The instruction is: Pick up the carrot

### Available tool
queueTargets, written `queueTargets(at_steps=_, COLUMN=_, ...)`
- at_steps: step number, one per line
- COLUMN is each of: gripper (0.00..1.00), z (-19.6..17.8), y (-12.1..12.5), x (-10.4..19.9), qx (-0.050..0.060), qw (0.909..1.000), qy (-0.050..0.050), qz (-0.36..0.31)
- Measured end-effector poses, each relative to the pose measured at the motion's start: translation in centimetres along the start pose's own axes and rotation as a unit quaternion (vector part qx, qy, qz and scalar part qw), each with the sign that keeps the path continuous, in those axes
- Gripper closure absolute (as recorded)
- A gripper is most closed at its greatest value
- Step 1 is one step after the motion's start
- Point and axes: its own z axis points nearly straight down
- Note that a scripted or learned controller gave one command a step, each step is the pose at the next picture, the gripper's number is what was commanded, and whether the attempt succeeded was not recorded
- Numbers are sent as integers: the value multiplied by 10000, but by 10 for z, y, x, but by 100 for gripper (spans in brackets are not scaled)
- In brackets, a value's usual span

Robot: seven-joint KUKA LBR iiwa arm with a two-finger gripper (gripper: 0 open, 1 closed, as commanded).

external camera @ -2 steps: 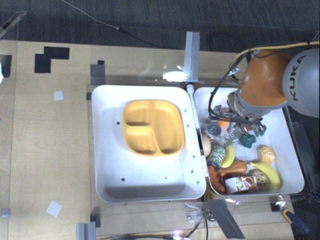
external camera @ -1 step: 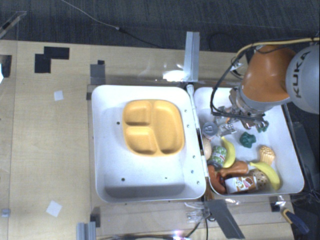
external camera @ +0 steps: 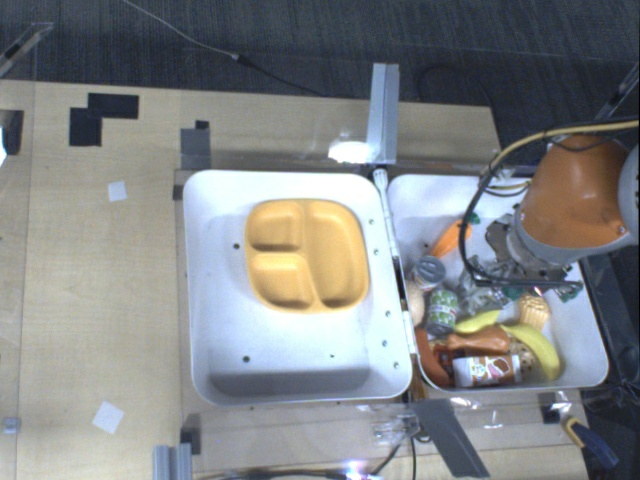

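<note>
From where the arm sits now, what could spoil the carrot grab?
1. The carrot lies partly hidden under the arm's wrist, so aim may be off.
2. A can and banana crowd the right bin; the gripper might catch one of those instead.

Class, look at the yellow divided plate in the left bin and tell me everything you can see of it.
The yellow plate is a rounded square that looks like smooth plastic, split into three compartments: two smaller ones on the left and one long one on the right. It lies flat, right side up, slightly turned, on the floor of the left bin, toward its far side, touching nothing else.
</note>
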Motion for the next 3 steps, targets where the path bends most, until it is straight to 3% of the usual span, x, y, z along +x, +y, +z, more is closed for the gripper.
queueTargets(at_steps=1, gripper=0, z=1, y=1, x=-1, qx=-8, qw=10000, qy=-2, qz=-12)
queueTargets(at_steps=2, gripper=0, z=4, y=-2, x=-87, qx=-29, qw=9997, qy=1, qz=-247)
queueTargets(at_steps=3, gripper=100, z=-11, y=-4, x=-90, qx=-1, qw=9997, qy=-45, qz=-236)
